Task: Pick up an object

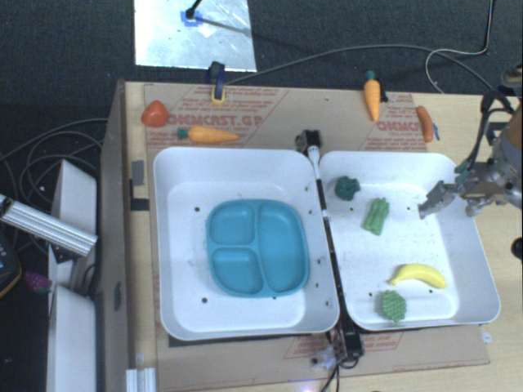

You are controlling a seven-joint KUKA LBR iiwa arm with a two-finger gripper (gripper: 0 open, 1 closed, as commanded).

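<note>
- Two-finger gripper [431,202]: I see it over the right white bin [482,284], near the far-right edge; nothing in it, jaw state I can't tell.
- Candidates, right bin: dark green lumpy toy veg [347,188] by far-left corner; light green ridged piece [377,216] mid-bin; yellow plastic banana [419,275] and green bumpy round piece [393,305] toward near edge.
- Left white bin [176,186]: blue sectioned plate [257,247].
- Risk: nearest item is still apart from the gripper; a straight drop likely grabs nothing. The curved banana may slip out.

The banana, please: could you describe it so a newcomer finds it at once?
Look in the right-hand white bin, toward its near edge. The banana lies just above a round green item; it is that bin's one yellow, curved piece.
</note>
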